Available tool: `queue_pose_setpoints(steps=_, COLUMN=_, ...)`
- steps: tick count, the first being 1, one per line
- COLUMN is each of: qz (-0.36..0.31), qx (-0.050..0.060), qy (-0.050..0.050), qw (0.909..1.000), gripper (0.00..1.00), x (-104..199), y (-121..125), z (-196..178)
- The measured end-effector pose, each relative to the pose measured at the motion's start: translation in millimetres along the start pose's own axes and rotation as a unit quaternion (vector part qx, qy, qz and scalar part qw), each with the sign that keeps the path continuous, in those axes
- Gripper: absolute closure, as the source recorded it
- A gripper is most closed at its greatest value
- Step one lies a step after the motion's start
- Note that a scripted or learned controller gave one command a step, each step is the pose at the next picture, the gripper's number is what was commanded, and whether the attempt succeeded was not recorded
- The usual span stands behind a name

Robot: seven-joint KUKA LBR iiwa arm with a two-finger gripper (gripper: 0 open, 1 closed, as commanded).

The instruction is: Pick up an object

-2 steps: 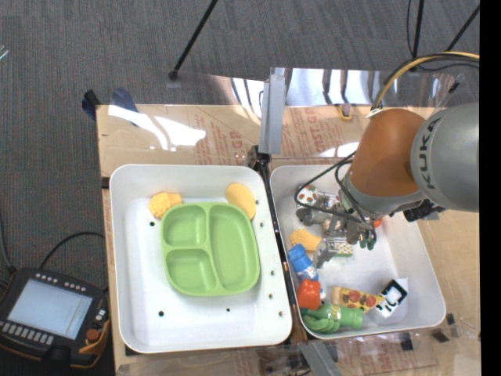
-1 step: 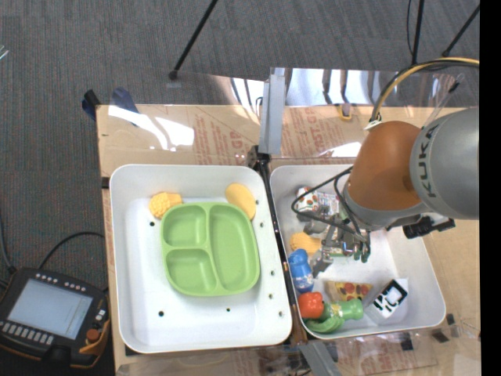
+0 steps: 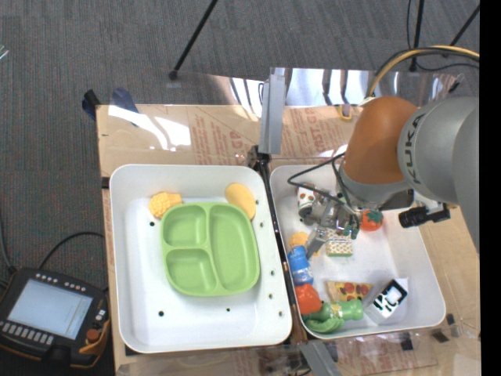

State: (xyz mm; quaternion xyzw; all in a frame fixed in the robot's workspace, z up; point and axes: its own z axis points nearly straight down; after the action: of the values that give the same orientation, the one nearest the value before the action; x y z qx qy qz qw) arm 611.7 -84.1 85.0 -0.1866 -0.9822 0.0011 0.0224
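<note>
**Arm low over the right bin, nothing lifted yet**

From my remote seat I saw the gripper [image 3: 327, 227] hang over the right bin [image 3: 415, 266], just above a small checkered block [image 3: 340, 247] and beside a blue bottle [image 3: 299, 265]. I could not tell how the pincer was set, and I saw nothing in its grasp. I judged the pick not yet made: every toy lay in place, and in the left bin [image 3: 133, 288] the green tray [image 3: 210, 248] sat untouched.
</note>
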Motion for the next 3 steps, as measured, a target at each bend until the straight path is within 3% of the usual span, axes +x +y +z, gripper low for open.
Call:
queue_pose_setpoints(steps=1, qz=0.016, qx=-0.006, qy=-0.022, qw=0.9996, gripper=0.0, x=-36, y=-53, z=-4)
queue_pose_setpoints(steps=2, qz=0.114, qx=-0.008, qy=-0.021, qw=0.9933, gripper=0.0, x=-5, y=-49, z=-2)
queue_pose_setpoints(steps=3, qz=0.164, qx=-0.006, qy=-0.026, qw=0.9862, gripper=0.0, x=52, y=-31, z=-3)
